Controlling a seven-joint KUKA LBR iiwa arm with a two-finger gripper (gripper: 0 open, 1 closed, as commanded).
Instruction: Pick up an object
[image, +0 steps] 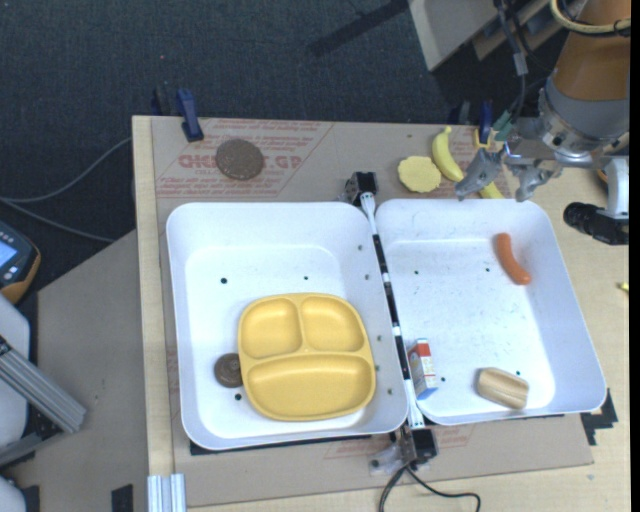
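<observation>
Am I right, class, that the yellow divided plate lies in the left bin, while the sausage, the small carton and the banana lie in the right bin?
Not quite. The banana lies on the bench behind the bins, beside a yellow slice, not in the right bin. The camera view shows this. The yellow divided plate does lie in the left bin, and the sausage and small carton lie in the right one.
</observation>
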